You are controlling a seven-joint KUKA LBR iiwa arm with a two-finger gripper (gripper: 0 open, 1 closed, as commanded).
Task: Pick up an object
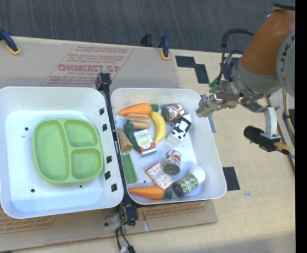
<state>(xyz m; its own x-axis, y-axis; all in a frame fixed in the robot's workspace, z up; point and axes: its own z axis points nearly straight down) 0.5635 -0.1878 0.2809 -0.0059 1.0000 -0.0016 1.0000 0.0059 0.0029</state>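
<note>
- Fingers (202, 108) of the gripper (212, 103): placed at the right bin's upper right rim, just outside it; whether they are spread or closed cannot be told, and nothing is seen between them.
- Arm (264, 51): grey with an orange band, reaching in from the right above the worktop (248, 157).
- Right bin (217, 167): shallow, white, holding all the loose objects.
- Black-and-white patterned block (179, 129): nearest the gripper, lying tilted in the upper right part of the bin.
- Small can (174, 112): red-and-white label, on its side just above the block.
- Banana (159, 125): yellow, curved, beside the block on its left.
- Carrot (136, 109): orange, along the bin's upper edge; a second carrot (149, 192) lies at the lower edge.
- Hot dog bun (138, 121): tan, under the upper carrot.
- Small carton (144, 140): red and white, near the centre.
- Second can (172, 162): dark top, standing near the middle right.
- Green bottle (186, 184): white cap, lying at the lower right.
- Left bin (6, 141): white, holding a green divided plate (68, 149) with three compartments.
</note>
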